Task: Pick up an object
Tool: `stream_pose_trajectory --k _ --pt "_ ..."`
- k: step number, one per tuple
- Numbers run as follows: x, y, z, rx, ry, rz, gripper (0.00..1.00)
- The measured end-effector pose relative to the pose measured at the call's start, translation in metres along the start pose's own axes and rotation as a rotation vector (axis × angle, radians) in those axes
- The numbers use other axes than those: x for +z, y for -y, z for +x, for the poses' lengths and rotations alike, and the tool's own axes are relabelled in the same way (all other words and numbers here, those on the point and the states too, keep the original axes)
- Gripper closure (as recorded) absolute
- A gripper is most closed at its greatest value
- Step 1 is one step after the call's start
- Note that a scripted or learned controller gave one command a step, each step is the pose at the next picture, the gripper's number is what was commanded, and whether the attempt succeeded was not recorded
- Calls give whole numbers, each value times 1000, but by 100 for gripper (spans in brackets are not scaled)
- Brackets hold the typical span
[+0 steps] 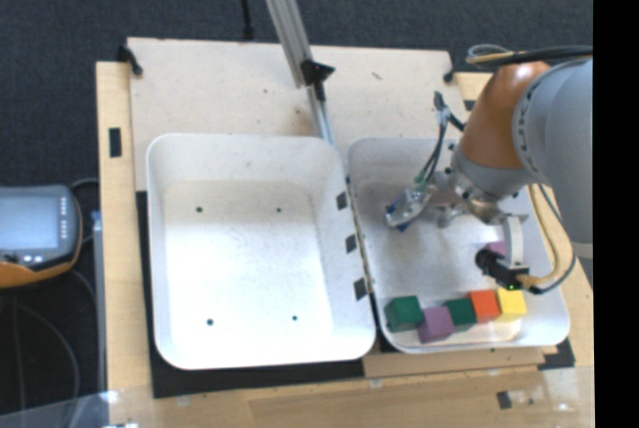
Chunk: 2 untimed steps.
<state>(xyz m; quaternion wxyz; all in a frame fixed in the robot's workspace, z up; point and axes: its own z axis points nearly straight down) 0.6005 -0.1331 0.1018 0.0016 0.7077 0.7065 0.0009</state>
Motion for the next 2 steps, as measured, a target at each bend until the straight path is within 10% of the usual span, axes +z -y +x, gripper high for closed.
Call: stream_pose_trajectory --k 1,2 --pt "0 1 1 -2 0 1 0" --pt "4 -49 36 -8 0 -2 0"
